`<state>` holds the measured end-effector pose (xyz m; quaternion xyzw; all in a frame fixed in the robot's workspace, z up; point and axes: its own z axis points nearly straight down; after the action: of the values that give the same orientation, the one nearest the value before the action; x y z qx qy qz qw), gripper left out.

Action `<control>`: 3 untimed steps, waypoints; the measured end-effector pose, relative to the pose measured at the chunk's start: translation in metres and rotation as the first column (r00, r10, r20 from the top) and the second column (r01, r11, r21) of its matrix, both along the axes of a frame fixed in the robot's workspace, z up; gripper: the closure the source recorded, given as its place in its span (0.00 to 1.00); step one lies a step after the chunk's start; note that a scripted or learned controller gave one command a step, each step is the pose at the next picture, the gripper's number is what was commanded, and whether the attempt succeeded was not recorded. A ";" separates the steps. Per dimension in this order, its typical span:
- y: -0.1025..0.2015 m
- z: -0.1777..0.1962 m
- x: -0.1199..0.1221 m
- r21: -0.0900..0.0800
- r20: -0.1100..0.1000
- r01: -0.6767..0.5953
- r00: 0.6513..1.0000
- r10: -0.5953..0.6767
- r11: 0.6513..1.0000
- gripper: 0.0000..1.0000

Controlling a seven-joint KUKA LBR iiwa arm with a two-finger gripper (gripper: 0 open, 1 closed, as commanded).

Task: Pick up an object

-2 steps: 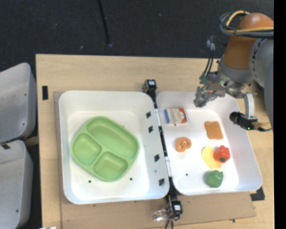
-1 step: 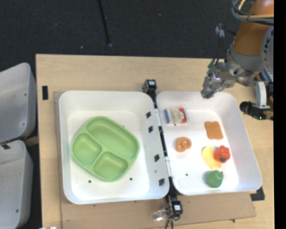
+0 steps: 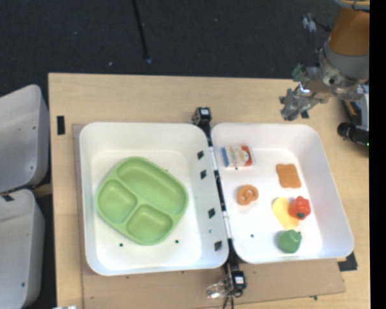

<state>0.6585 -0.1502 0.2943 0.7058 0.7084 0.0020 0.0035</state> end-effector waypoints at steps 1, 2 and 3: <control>0.058 -0.005 0.010 0.002 -0.005 -0.003 1.000 0.003 1.000 1.00; 0.110 -0.008 0.009 0.003 -0.009 -0.002 1.000 0.002 1.000 1.00; 0.157 -0.035 0.012 0.001 -0.009 0.000 1.000 0.000 1.000 1.00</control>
<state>0.6705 0.0065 0.2595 0.7057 0.7085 -0.0006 0.0000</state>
